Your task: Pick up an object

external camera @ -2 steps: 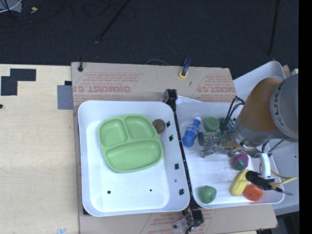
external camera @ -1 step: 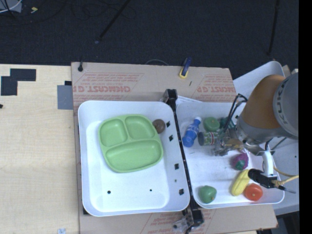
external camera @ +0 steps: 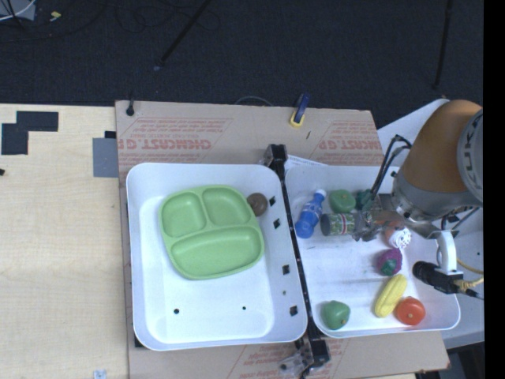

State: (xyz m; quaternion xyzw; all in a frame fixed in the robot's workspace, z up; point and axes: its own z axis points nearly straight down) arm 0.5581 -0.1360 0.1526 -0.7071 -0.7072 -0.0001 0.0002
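Gripper [external camera: 364,229] low in the right bin [external camera: 347,290], hovering at the small jar [external camera: 339,224]

You can't tell from up here whether it's clamped or let go, the wrist blocks that. The jar lies on its side just left of the tool, touching or near enough, long axis running left-right, with the blue bottle [external camera: 309,215] beyond it and the green lump [external camera: 342,200] just above. My guess: you'd want to close across the jar's short side, not along it
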